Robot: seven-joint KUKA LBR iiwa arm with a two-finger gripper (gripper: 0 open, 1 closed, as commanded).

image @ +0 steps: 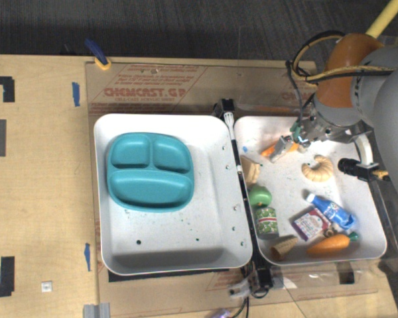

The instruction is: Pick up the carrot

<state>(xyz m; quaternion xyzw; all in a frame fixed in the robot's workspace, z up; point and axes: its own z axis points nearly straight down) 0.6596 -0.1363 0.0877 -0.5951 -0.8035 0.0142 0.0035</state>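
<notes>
In the camera view, the gripper point(297, 138) is closed on the carrot point(276, 150) at the far side of the right bin point(378, 244). The carrot slants from the fingers down-left, tip toward the divider.

teal tray point(149, 171), white bins point(164, 247) — orange carrot point(329, 245), green bottle point(265, 214)
</notes>
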